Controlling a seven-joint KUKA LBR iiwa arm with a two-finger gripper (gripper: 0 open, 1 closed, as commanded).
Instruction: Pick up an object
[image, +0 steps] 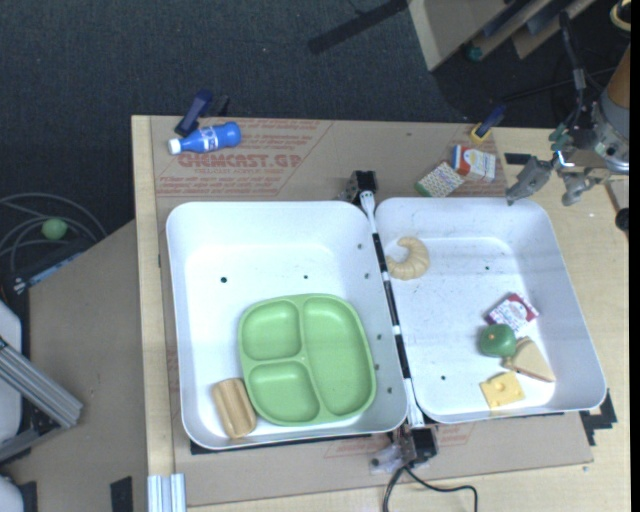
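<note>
white bins: two shallow bins sit side by side on the bench (300, 480), the left bin (190, 250) and the right bin (560, 260) touching along a dark seam.
left bin: a green tray (305, 357) with three compartments lies in its near half; a tan bread piece (233, 407) lies just beside the tray's near-left corner.
right bin: a croissant (409, 257) lies near the far-left corner, close to the seam; toward the near-right side sit a red-and-white packet (513, 311), a green ball (495, 341) touching it, a pale wedge (531, 363) just beside the ball, and a yellow cheese (501, 389) nearest the front rim.
gripper: the gripper (553, 182) hangs over the far-right corner of the right bin, beyond its rim, fingers spread apart with nothing between them; well apart from every object in the bin.
bench, far side: a blue bottle (205, 138) lies on its side beyond the left bin; two small cartons (458, 171) lie beyond the right bin, near the gripper.
</note>
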